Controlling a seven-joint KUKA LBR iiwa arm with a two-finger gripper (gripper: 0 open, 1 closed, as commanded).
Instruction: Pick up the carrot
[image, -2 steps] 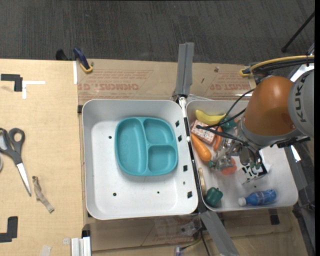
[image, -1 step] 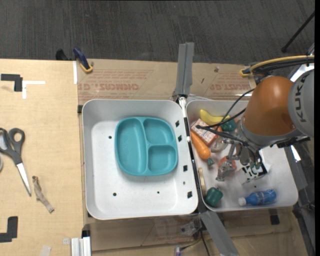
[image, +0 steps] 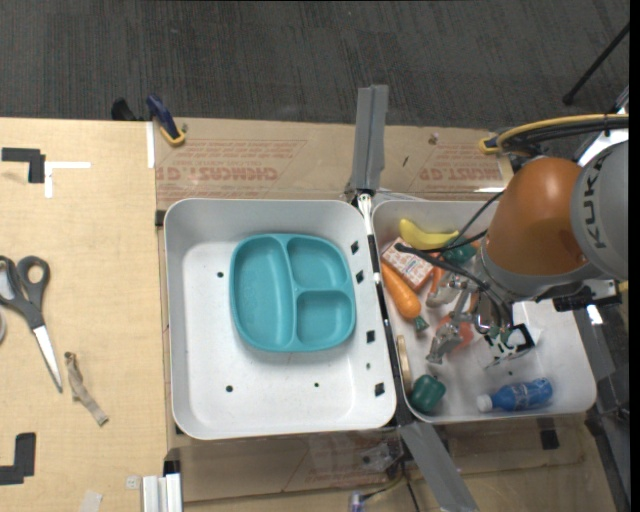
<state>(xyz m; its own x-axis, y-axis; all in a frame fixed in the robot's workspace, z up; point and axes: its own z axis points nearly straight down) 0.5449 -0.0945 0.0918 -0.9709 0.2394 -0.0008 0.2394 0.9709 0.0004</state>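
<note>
The orange carrot (image: 401, 291) lies in the right bin (image: 560, 345) near its left wall, pointing toward the back left. My gripper (image: 447, 337) hangs over the middle of that bin, just right of and slightly nearer than the carrot, apart from it. The arm's orange band (image: 535, 215) sits above it and hides part of the bin's back right.
A yellow banana (image: 426, 237) and a red-and-white packet (image: 405, 263) lie behind the carrot. A green cup (image: 427, 393) and a blue bottle (image: 520, 395) rest at the bin's front. The left bin (image: 200, 390) holds a teal divided plate (image: 293, 291). Scissors (image: 30, 310) lie on the bench at left.
</note>
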